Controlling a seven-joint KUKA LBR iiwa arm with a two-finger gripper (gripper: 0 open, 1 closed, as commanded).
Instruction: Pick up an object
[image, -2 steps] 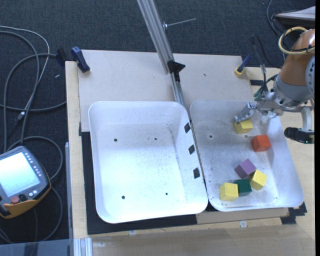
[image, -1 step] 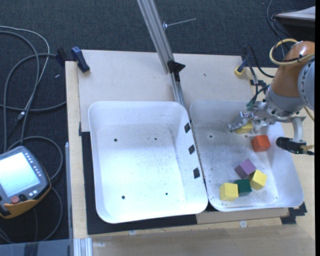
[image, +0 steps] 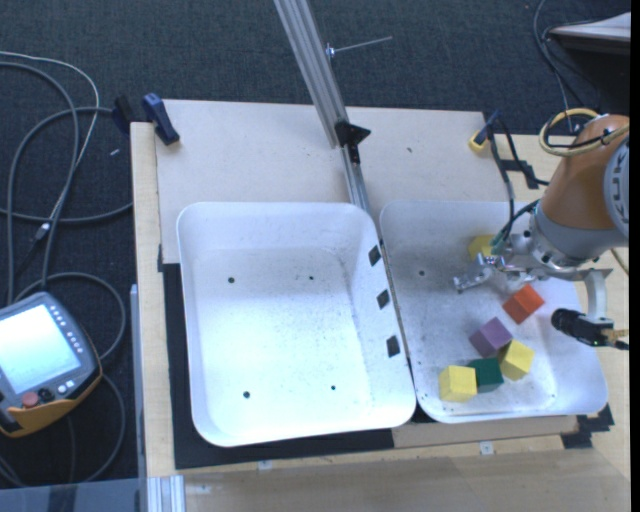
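So the arm (image: 590, 190) comes in from 3 o'clock and hangs over the right bin (image: 430, 330), orange band showing just above the wrist. The gripper (image: 478, 277) sits low over the upper middle of that bin, pointing toward 9 o'clock. Honestly can't tell from this angle how the tool is set or whether anything's in it, the metal bits all blur together.

Blocks are all in the right bin. An orange block (image: 523, 303) lies just at 5 o'clock of the gripper, close to it but I can't say if they touch. A bit of yellow block (image: 482, 246) peeks out at 12 o'clock of the gripper, mostly hidden behind the wrist hardware. Down toward 6 o'clock of the bin there's a cluster: purple block (image: 491, 336), then a yellow cube (image: 517, 360) right beside it, a green block (image: 488, 374) tucked between, and another yellow cube (image: 458, 383) touching the green one on its 9 o'clock side.

The left bin (image: 200, 260) sits right beside it at 9 o'clock. A teach pendant (image: 40, 365) lies on the floor way off at 9 o'clock.
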